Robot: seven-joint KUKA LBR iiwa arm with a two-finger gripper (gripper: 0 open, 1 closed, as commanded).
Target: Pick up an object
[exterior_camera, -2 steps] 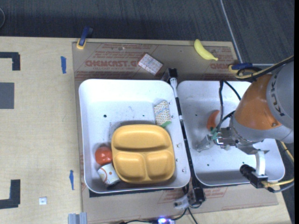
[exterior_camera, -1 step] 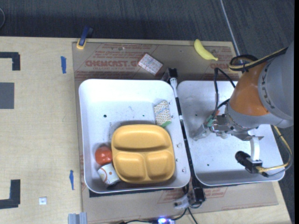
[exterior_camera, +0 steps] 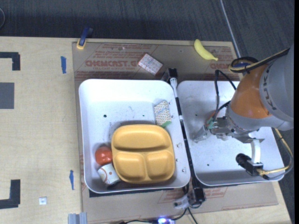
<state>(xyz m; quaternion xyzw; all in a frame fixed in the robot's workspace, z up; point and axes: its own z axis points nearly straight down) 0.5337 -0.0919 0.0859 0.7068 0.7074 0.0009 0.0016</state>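
A large yellow divided tray [exterior_camera: 142, 153] lies in the left bin [exterior_camera: 88, 125]. Tucked against its left side are a red-orange ball [exterior_camera: 103, 154] and a small white and orange object [exterior_camera: 108, 173]. A small patterned packet [exterior_camera: 162, 112] leans near the left bin's right wall. My gripper [exterior_camera: 202, 133] hangs low over the right bin [exterior_camera: 224, 169], near its left-middle floor, well apart from the left bin's objects. The grey arm with its orange band [exterior_camera: 250, 97] comes in from the right.
On the cardboard behind the bins lie a small patterned box [exterior_camera: 150, 63] and a yellow banana-shaped object [exterior_camera: 205, 50]. A blue and yellow clamp [exterior_camera: 84, 36] sits at the cardboard's back left corner. Black cables loop around the wrist above the right bin.
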